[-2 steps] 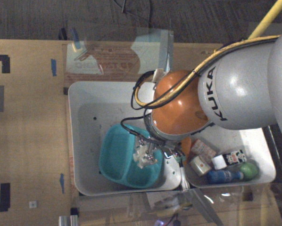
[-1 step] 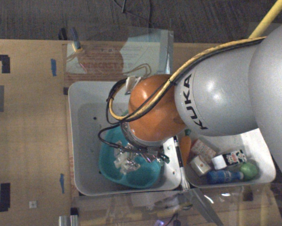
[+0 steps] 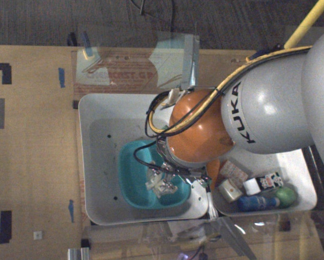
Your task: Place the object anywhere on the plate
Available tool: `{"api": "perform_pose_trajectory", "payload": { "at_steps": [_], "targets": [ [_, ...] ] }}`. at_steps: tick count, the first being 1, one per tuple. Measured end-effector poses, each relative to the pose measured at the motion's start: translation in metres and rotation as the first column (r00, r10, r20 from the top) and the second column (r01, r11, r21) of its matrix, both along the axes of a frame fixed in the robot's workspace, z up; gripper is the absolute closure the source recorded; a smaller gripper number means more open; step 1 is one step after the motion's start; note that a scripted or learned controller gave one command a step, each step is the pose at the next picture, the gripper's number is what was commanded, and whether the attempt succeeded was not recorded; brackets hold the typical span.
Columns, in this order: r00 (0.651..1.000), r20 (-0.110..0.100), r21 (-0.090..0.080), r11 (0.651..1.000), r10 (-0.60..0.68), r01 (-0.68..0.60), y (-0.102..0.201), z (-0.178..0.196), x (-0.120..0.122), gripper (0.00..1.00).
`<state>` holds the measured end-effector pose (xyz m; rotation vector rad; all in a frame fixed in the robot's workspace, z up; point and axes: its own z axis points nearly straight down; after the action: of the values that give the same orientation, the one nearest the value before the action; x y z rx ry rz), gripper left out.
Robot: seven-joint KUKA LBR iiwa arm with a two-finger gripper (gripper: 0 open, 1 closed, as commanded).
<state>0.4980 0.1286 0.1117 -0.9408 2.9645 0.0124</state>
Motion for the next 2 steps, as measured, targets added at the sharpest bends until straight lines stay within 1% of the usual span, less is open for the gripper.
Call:
{"api": "perform_pose_trajectory", "payload": {
  "at_steps": [1,2],
  "targets": [
    [1.0,-0.024,-0.015,1.0,0.012,-0.012,-0.084,0.086,-0.003,1.0],
    [0.963,-0.02,-0.014,0.963,0.27,-0.27,-0.068,0.106,0.028,1.0]
  ]
}}
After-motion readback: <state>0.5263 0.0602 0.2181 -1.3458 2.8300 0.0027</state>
